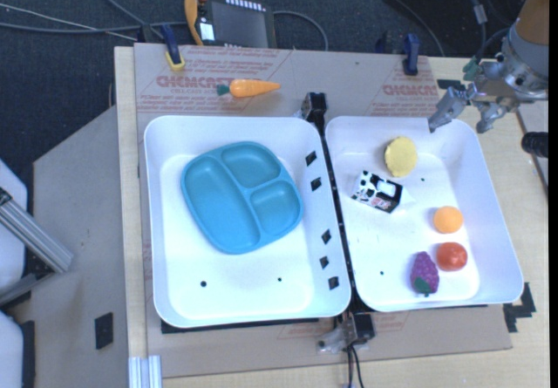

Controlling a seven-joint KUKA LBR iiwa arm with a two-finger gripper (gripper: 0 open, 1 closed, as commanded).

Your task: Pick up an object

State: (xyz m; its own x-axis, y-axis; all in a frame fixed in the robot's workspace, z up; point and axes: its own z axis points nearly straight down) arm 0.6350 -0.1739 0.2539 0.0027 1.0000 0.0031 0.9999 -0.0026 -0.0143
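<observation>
My gripper (465, 112) hangs above the far right corner of the right bin (497, 203), fingers spread apart and nothing between them. In that bin lie a yellow round piece (401, 155), a black-and-white patterned block (377, 192), an orange ball (447, 219), a red tomato-like ball (452, 255) and a purple grape bunch (424, 273). The yellow piece is the closest to the gripper, below and to its left.
The left bin (166, 273) holds a blue divided plate (242, 195). A toy carrot (248, 88) lies on the board behind the left bin. Clamps (174, 51) and a black box (237, 22) with cables sit along the back edge.
</observation>
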